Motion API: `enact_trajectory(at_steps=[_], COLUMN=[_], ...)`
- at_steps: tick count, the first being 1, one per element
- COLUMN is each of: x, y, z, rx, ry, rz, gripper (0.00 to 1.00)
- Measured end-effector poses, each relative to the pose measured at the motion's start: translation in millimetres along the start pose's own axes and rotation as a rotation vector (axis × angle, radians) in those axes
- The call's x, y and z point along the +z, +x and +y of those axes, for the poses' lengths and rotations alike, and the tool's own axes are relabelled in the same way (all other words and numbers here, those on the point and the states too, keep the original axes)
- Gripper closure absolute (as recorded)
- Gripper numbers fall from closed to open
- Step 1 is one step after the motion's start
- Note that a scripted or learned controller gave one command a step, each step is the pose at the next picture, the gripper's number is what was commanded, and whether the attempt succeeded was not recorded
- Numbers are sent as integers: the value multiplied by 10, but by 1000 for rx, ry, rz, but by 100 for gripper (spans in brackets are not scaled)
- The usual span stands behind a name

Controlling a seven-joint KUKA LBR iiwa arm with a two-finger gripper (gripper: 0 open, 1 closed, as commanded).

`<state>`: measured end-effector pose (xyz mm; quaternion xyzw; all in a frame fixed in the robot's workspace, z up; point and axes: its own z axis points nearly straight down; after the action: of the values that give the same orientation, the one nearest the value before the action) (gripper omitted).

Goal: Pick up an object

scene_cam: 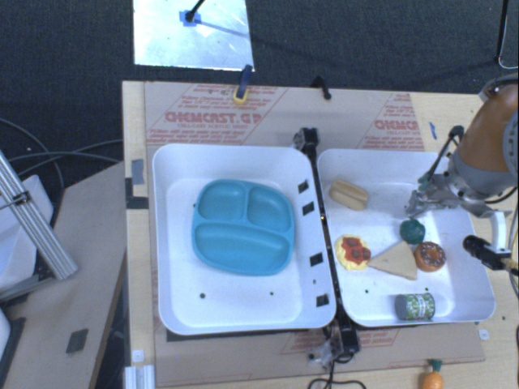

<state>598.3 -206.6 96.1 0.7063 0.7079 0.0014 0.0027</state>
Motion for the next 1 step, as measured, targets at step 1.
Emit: enact_trajectory(at_steps=[1], x=[-112], y=[-3], z=[11], rx=[0], ry=[-4], rz=[-1], gripper=[100])
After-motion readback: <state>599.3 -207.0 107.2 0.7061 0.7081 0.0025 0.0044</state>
